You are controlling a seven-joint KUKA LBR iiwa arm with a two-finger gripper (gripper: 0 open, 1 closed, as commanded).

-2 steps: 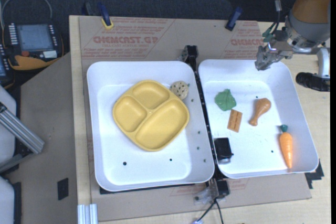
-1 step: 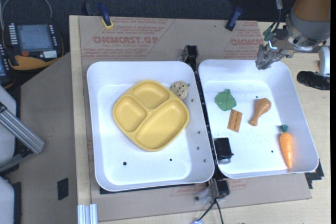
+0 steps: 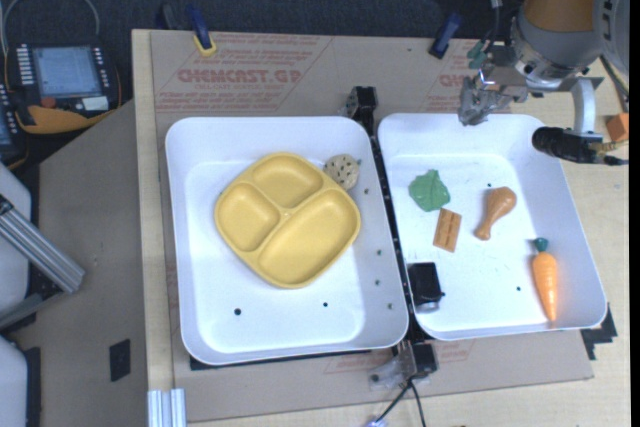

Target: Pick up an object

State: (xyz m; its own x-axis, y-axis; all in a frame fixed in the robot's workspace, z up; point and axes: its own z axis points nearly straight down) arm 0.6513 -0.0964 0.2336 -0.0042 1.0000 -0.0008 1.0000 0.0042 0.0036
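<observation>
The gripper (image 3: 477, 107) hangs over the right bin's (image 3: 575, 215) far rim, jaw state impossible to tell; drumstick (image 3: 496, 210), carrot (image 3: 545, 283) and green leaf (image 3: 430, 190) lie nearer, so descending here risks grasping nothing.

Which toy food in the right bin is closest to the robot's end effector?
The green lettuce leaf is closest to the end effector. The chicken drumstick lies slightly farther, the brown cracker lower, and the carrot farthest.
</observation>
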